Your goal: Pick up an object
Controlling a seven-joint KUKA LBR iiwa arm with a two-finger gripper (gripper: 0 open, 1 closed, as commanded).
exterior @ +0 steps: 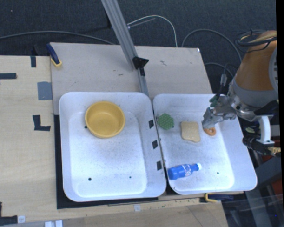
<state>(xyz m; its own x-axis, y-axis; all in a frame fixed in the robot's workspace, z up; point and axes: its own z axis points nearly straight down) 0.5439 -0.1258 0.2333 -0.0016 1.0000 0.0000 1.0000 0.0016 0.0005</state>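
Two white bins sit on the counter. Down in the right bin, the claw is right over a small orange ring (how wide it is open, I cannot tell). Next it must pinch the ring and lift.

The arm at three o'clock is cut off by the right edge, so its upper part runs out of view. The gripper covers the top of a small orange object in the right bin; that object is too small and too covered to name, and whether the two touch cannot be told. The gripper's tip is blurred against the bin floor. At eleven o'clock, a slanted grey pole leaves through the top edge. The desk is cropped at nine o'clock.
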